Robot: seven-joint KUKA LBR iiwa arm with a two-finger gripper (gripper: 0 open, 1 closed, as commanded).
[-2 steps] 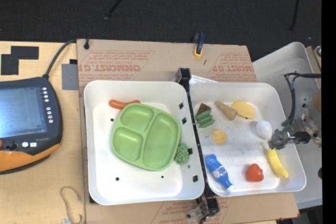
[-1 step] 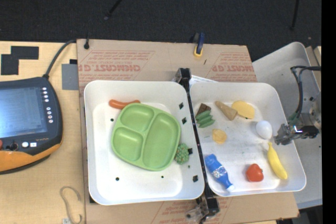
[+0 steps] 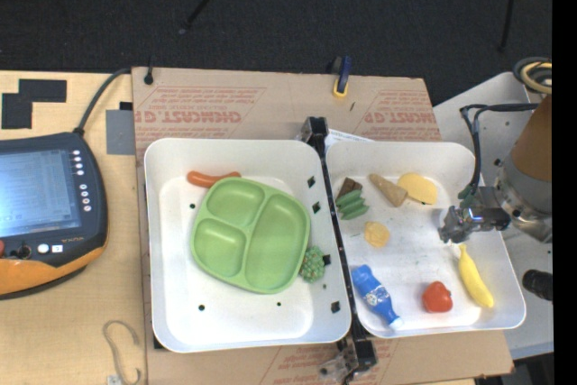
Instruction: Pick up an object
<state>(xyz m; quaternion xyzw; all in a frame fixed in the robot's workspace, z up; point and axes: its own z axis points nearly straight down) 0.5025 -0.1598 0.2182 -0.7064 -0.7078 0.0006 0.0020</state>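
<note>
My gripper (image 3: 453, 227) hangs over the right side of the right bin (image 3: 424, 320), just above the top end of a yellow banana (image 3: 474, 278). Nothing shows between its fingers. A red tomato-like piece (image 3: 437, 297) and a blue packet (image 3: 372, 292) lie near the bin's front. A yellow lemon slice (image 3: 418, 187), a tan cone (image 3: 388, 188), a small orange piece (image 3: 376, 235), and a green and brown piece (image 3: 350, 200) lie toward the back.
The left bin (image 3: 171, 302) holds a green divided plate (image 3: 249, 233), an orange carrot (image 3: 213, 178) behind it and a green bumpy ball (image 3: 313, 264) by the divider. A teach pendant (image 3: 45, 207) sits at far left. Cardboard (image 3: 270, 108) lies behind the bins.
</note>
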